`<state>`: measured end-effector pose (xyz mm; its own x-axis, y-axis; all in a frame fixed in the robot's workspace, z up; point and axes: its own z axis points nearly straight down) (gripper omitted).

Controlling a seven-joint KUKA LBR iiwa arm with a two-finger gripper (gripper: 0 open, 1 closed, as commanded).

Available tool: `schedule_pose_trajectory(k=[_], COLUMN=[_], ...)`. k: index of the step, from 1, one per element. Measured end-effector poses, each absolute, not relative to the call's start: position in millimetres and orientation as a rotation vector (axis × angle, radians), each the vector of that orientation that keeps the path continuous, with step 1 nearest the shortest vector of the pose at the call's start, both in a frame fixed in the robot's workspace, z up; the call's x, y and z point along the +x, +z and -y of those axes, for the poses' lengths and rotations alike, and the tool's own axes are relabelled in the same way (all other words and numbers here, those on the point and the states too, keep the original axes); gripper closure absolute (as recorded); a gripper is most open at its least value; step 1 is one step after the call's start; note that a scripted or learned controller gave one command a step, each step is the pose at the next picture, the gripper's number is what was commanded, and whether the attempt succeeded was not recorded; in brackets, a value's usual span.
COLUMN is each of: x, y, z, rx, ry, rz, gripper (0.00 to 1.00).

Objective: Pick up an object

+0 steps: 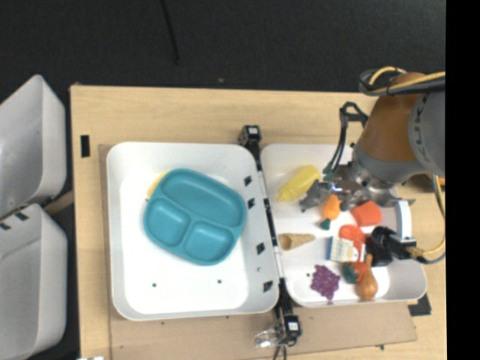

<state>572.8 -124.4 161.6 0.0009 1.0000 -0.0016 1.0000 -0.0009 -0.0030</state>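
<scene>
Gripper [324,195] amid crowded toys [345,247]

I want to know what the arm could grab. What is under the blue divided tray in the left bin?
The blue divided tray lies in the left bin. A yellow edge pokes out at its upper left; the tray covers the rest, so what it is cannot be told.

arm [401,133]: cut off at right edge | hand [330,193]: fingers blurred, state unclear
</scene>
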Motion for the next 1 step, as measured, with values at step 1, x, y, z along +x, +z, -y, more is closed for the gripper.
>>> schedule_pose_trajectory(k=[1], x=[576.3], y=[120.9], z=[132.7], rx=[-2.227], ry=[0.001], rz=[2.223], gripper=[0.00])
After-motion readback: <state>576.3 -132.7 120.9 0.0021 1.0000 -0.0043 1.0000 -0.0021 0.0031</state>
